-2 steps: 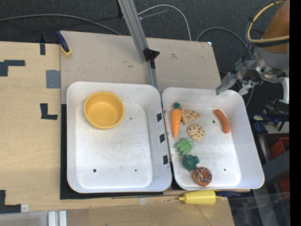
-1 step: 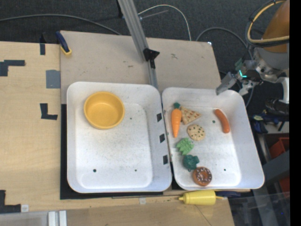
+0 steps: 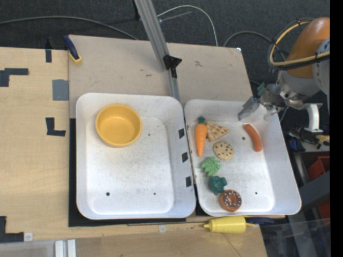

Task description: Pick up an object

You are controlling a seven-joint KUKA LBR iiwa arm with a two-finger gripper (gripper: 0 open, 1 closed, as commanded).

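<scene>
Sausage (image 3: 253,137) lies aslant in the right bin (image 3: 284,197), toward its 2 o'clock corner and apart from the other toys, with bare floor on every side. At its 9 o'clock sit a pizza slice (image 3: 216,131) and an upright carrot (image 3: 200,137); a cookie (image 3: 223,150), two green pieces (image 3: 213,174) and a donut (image 3: 230,200) trail toward 6 o'clock. The gripper (image 3: 250,109) hangs at the sausage's 12 o'clock, over the bin's far rim, holding nothing; whether its fingers are spread I cannot tell. The left bin (image 3: 86,197) holds a yellow bowl (image 3: 118,124) at 10 o'clock. A yellow bottle (image 3: 227,225) lies just outside the right bin's near edge.
</scene>
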